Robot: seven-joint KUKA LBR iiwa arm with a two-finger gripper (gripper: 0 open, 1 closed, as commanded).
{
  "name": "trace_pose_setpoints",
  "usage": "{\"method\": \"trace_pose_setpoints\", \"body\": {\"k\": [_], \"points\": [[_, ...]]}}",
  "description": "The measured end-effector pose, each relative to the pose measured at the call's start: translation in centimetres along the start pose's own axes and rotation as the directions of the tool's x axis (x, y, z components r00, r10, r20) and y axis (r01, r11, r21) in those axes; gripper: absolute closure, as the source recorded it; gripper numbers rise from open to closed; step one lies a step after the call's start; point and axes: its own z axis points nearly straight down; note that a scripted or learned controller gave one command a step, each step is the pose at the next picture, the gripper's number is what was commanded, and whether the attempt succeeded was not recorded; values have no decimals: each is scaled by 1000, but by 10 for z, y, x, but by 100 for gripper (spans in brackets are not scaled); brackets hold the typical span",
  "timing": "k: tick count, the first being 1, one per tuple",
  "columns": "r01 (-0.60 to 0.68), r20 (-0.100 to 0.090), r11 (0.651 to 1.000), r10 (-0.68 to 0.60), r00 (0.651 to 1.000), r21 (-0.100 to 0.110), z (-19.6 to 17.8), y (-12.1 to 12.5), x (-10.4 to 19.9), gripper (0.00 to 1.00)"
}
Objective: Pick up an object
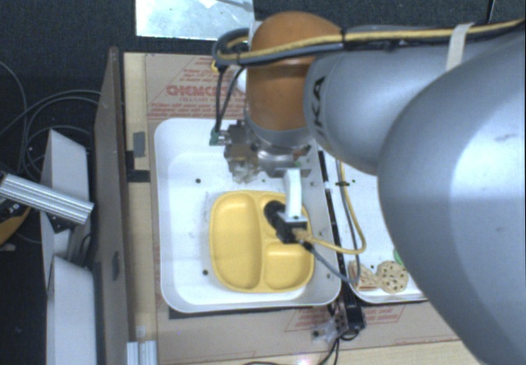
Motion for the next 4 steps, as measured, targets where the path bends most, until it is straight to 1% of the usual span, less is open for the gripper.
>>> {"method": "trace_pose_setpoints", "body": {"k": [1,2,3,4], "points": [[3,-3,1000,-3,1000,-6,-56,-55,38,100],[-10,1,1000,10,1000,-14,-76,51,4,100],[-1,0,1000,1,1000,-4,-58,41,44,100],[-9,3,1000,9,1000,-2,-14,70,36,100]]}}
